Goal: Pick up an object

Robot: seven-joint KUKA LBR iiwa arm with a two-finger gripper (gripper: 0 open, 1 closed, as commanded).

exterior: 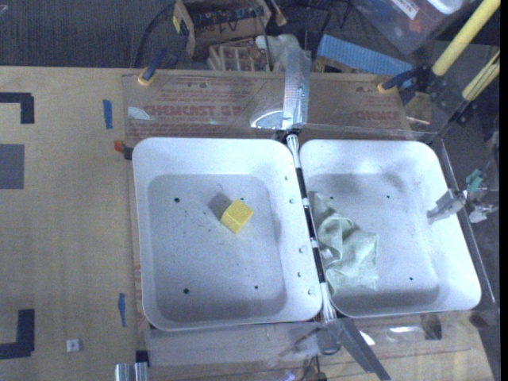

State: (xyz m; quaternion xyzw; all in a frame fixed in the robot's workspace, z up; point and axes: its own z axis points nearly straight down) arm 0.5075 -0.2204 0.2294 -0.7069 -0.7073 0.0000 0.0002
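Two white bins side by side on a light wooden bench (pixel 63 236).

In the left bin (pixel 151 213), near the middle of the floor: a small yellow block (pixel 236 216), turned a bit so a corner points down. Touching it at the upper left: a small grey block (pixel 218 205). A few dark dots around them on the bin floor.

In the right bin (pixel 444 284), a pale green cloth (pixel 345 248), all crumpled up. Lies against the left wall of that bin, close to the seam where the two bins meet. Well apart from the two blocks, with the bin walls between.

At the right rim of the right bin, a small metal part (pixel 444 205) with a bit of teal next to it. Too small to say what kind of part.

No telling how the jaws stand, or what they have hold of.

Behind the bins, a flat sheet of cardboard (pixel 198 109) with red letters and a shiny metal strip (pixel 297 94) standing up at the middle. A yellow clamp (pixel 148 76) on the cardboard's left corner. Farther back, a brown box (pixel 218 14) full of odds and ends, a blue ridged pad (pixel 357 54), and a yellow pole (pixel 468 26) leaning at the top right.

On the bench to the left: black corner marks (pixel 17 108) and short bits of blue tape (pixel 108 114).
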